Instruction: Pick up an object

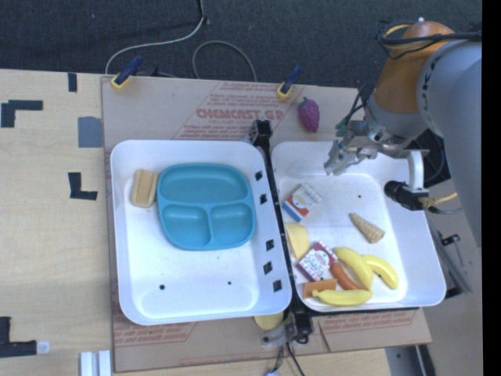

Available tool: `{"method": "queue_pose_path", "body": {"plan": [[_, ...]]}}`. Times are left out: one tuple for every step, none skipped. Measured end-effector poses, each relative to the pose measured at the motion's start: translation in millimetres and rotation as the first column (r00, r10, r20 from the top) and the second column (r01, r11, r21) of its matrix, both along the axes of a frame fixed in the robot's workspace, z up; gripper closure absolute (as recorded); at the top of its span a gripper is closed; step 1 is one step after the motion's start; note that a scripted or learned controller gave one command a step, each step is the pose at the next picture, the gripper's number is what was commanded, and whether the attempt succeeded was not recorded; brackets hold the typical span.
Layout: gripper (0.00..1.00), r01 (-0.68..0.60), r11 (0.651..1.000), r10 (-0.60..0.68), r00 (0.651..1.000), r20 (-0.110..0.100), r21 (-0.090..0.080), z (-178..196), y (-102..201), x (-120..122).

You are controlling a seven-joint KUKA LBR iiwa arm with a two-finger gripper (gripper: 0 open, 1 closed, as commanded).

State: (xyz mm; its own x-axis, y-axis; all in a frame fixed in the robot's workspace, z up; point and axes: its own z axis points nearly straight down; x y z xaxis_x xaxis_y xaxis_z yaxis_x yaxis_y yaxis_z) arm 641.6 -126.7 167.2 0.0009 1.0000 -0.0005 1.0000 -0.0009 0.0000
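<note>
Gripper (338, 163) hangs over the far part of the right bin (407, 186), near that bin's far rim, at the end of the grey arm (438, 84) that reaches in from the right with its orange band (399, 69) above the wrist. Whether it is open or closed cannot be told from this slanted view, and nothing can be seen held in it. Below and nearer, the right bin holds a cluster of play food: a small red, white and blue carton (301, 200) lies just nearer than the gripper, a tan cone (366, 227) lies to its right, and along the near side sit a yellow wedge (297, 239), a red and white packet (315, 262), a hot dog sausage (344, 275) and two yellow bananas (369, 267), all close together and some touching. A purple grape bunch (309, 113) rests outside the bins on the brown cardboard (227, 112), beyond the right bin's far left corner. The left bin (133, 280) carries a blue divided plate (207, 205) in its far half, and a tan slice of toast (143, 187) lies just left of the plate, beside its edge. Two clamps (125, 74) with yellow and blue parts grip the cardboard's far edge.
</note>
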Motion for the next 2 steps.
{"method": "queue_pose_path", "body": {"plan": [[1.00,-0.001,1.000,0.001,1.000,0.012,-0.003,-61.6,23.8,-32.8],[1.00,0.004,1.000,-0.004,1.000,0.005,-0.004,23.8,-42.0,-67.8]]}}
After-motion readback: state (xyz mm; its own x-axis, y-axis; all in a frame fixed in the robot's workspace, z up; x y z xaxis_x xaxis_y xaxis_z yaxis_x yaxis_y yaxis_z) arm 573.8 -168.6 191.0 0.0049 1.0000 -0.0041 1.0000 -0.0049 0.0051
